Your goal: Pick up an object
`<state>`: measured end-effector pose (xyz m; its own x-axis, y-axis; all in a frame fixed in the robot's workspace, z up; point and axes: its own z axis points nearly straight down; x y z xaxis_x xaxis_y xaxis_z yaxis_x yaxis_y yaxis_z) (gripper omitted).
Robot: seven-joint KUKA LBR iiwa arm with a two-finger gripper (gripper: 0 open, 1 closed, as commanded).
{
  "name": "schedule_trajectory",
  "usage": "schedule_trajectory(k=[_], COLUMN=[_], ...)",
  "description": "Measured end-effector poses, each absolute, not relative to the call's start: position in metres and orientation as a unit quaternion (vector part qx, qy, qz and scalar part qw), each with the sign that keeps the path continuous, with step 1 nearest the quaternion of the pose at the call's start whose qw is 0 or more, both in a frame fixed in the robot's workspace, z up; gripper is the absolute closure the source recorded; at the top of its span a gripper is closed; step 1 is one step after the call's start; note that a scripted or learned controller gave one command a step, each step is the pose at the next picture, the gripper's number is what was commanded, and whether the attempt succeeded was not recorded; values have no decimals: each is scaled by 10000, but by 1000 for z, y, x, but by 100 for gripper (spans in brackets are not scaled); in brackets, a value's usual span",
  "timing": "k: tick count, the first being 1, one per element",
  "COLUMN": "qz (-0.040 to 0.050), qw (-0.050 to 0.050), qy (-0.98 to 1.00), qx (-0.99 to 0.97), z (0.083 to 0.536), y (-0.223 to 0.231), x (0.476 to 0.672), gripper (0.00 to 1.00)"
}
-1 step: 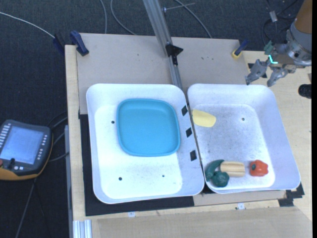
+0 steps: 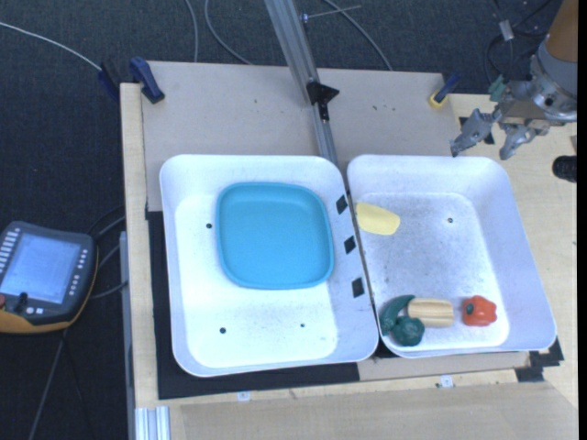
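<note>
Bench: pale wooden top [image 2: 238, 99] carrying two shallow white plastic bins side by side, with a black mat under their near edges.
Left bin [image 2: 188, 319]: holds one rounded-square turquoise plastic plate [image 2: 275, 235], lying flat, set toward the far right of the bin floor. A few small dark specks on the bare floor near it.
Right bin [image 2: 527, 273]: holds four small items, all resting on the speckled floor.
Yellow item: flat pale-yellow wedge-shaped piece [image 2: 377, 218] at the far left corner, just beside the wall shared with the left bin.
Green item: dark green lumpy toy vegetable [image 2: 402, 321] at the near left corner.
Tan item: short tan cylinder, like a bread roll [image 2: 431, 313], touching the green vegetable on its right.
Red item: small red-orange toy pepper with a green stem [image 2: 478, 311], just right of the tan cylinder, near the near wall.
Arm: grey arm with an orange band [image 2: 561, 35], entering at the far right.
Gripper: two-finger metal gripper [image 2: 491, 136], above the bench just beyond the far rim of the right bin, well apart from every item. Fingers spread wide, nothing between them.
Pole: grey aluminium bar [image 2: 295, 49] running from the far edge down to the gap between the bins.
Clamps: blue clamp [image 2: 147, 79] at the bench's far left corner; another clamp [image 2: 444, 89] at far right.
Floor, left: handheld control pendant with a lit screen [image 2: 41, 273] on dark carpet.
</note>
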<state>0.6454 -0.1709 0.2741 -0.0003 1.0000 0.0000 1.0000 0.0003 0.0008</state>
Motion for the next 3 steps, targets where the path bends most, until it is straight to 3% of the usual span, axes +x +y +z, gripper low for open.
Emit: schedule_trajectory(k=[3], qz=[-8], qw=[-13], qy=[7073], qx=[7069], z=[131], y=[-171], x=[627], gripper=[0])
